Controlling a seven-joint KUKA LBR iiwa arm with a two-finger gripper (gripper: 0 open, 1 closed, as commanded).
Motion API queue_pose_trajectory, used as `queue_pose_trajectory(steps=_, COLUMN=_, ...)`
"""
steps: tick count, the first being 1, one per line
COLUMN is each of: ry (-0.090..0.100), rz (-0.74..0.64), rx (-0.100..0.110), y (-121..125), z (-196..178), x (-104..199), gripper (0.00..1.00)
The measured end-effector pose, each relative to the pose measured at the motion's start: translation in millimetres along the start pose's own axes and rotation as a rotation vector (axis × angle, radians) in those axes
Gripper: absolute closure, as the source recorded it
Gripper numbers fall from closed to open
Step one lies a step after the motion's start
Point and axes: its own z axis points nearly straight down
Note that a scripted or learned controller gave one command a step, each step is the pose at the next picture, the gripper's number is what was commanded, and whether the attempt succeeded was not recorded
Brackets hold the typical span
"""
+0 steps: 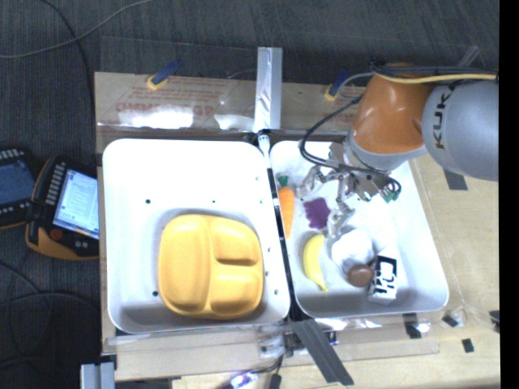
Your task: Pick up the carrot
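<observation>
Orange carrot (285,205) lies along the right bin's (422,241) left wall, green top at twelve o'clock. At its three o'clock hangs the gripper (345,197), partly hidden under the arm's orange band (389,116); how far its fingers are parted I cannot tell. Nothing visibly sits between them.

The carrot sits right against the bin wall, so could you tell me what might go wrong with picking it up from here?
1. The carrot lies along the right bin's left wall, so a finger may hit the wall rather than slip beside it.
2. The purple item and banana lie close by; the gripper could nudge or grab one instead.
</observation>
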Motion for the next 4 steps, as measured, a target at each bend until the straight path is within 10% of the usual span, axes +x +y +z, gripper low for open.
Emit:
queue_pose_trajectory(steps=1, ry=-0.006, rz=0.004, rx=-0.003, y=0.4, z=-8.5, x=-2.0, gripper=1.00)
queue_pose_trajectory(steps=2, ry=0.001, rz=0.584, rx=0.003, y=23.1, z=-89.7, x=-39.6, gripper=1.00)
queue_pose_trajectory(steps=3, ry=0.001, rz=0.585, rx=0.002, y=23.2, z=-89.6, x=-39.5, gripper=0.00)
queue_pose_trajectory(steps=4, ry=0.004, rz=0.421, rx=0.007, y=8.2, z=-33.8, x=-11.6, gripper=0.00)
